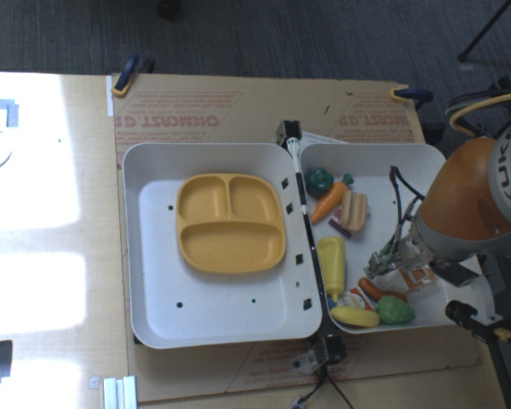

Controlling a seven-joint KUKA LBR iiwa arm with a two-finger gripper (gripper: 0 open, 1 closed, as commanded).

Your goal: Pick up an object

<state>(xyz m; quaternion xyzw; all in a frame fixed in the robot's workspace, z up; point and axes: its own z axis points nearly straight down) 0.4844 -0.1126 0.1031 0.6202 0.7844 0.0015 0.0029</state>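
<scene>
Nothing picked yet: gripper (390, 262) low in right bin (426, 164) near red toy (370, 289) and green toy (396, 310), jaw state can't tell

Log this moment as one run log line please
end effector: low in right bin, above toy food | grip: unclear | near: yellow bottle, banana, green toy | left bin: yellow divided plate

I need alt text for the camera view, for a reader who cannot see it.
A grey and orange robot arm lowers its gripper into the right bin, above toy foods: carrot, yellow bottle, banana. The left bin holds a yellow divided plate.
</scene>
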